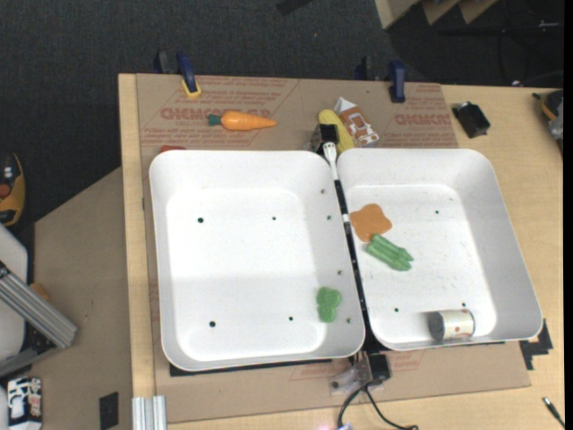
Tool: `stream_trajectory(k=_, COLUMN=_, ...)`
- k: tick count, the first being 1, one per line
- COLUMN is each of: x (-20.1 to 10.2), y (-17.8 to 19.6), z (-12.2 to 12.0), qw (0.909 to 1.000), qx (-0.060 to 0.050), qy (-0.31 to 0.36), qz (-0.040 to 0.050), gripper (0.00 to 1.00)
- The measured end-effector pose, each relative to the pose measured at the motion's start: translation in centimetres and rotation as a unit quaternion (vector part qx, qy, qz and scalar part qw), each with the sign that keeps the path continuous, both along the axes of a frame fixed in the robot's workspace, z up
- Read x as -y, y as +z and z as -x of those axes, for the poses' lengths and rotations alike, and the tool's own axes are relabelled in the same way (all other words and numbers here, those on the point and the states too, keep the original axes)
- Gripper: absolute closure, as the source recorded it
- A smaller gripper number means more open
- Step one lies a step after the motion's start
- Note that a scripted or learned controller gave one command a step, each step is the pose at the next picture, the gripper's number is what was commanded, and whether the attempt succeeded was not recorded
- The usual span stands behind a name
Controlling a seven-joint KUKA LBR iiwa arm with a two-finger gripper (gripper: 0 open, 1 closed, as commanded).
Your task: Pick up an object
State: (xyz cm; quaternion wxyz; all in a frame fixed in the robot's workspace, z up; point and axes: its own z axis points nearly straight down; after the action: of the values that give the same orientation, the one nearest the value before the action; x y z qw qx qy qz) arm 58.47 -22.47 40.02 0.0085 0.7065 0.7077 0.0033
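White plastic makes up the two shallow bins, which sit side by side on a brown cardboard sheet [143, 240] laid over the pale wooden tabletop [533, 177]. Their inner rims touch along a dark seam running down the middle.

The left bin [179, 204] holds one thing, a small green lumpy toy [329, 304], which lies near the bin's front right corner, close to the shared rim.

The right bin [488, 204] holds three things. A flat orange piece [369, 219] lies against the bin's left side, just beside the seam. A long green toy vegetable [389, 253] lies just in front of it, slanted, its upper end touching or nearly touching the orange piece. A small can [450, 325], grey at one end with a pale label, lies on its side near the front rim, well apart from the other two.

Behind the bins, on the cardboard, lies a toy carrot [242, 122] with its green top pointing left. Further right, near the point where the two bins meet, a yellow toy [331, 125] and a brown-and-white packet [359, 125] lie beside each other. Two blue clamps [188, 75] [396, 80] grip the back edge of the cardboard. A small black block [470, 119] rests on the tabletop beyond the right bin's back corner. Dark carpet [134, 16] covers the floor behind and to the left of the bench.
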Motion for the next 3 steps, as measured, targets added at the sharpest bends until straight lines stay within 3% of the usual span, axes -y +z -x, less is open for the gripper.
stream_trajectory(k=1, x=-0.4, y=8.4, z=6.9, qw=1.0, qx=-0.002, qy=-0.002, qz=-0.0008, gripper=1.0)
stream_trajectory(k=2, x=-3.7, y=11.2, z=10.6, qw=1.0, qx=-0.004, qy=0.001, qz=-0.0022, gripper=1.0)
stream_trajectory(k=3, x=-5.4, y=13.7, z=10.5, qw=1.0, qx=-0.004, qy=0.0, qz=-0.0022, gripper=1.0)
